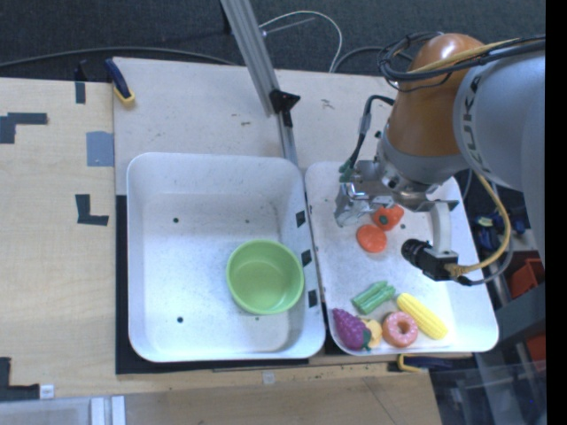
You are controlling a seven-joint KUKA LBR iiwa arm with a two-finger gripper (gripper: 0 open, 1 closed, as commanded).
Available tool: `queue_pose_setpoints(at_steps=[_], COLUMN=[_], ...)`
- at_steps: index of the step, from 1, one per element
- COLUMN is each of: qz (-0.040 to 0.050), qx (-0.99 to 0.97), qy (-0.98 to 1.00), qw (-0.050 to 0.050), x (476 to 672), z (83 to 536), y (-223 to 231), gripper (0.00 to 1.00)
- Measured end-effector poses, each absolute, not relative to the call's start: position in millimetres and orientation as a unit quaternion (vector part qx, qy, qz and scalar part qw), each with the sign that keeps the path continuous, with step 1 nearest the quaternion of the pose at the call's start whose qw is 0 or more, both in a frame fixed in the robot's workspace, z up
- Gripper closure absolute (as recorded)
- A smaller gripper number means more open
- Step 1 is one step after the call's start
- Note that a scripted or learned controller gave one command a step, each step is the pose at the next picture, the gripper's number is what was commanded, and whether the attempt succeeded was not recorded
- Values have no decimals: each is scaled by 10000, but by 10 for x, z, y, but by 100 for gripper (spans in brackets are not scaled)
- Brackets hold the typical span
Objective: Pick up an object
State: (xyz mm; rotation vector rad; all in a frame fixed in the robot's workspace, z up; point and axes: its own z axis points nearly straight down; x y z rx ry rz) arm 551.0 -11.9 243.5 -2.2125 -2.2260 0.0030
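Here the end effector (357, 204) hangs low over the right bin (469, 326).
Just beside it lies the orange toy (373, 238), likeliest target; grip state: I cannot tell. Other toys cluster nearer the front rim.

The grey arm (496, 96) reaches in from the right, claw (354, 204) pointing down.

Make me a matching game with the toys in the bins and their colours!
Things:
1. bowl
2. corn
3. grapes
4. donut

Colours:
A. purple
B. pink
C. green
D. yellow

Pairs: 1-C, 2-D, 3-A, 4-B
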Motion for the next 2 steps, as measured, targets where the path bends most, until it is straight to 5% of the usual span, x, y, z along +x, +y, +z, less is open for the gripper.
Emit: queue_pose_setpoints(at_steps=[2], qz=[5], qx=[-7045], qy=[-7098], qw=[14], x=[5725], z=[2290], y=[971], gripper=[100])
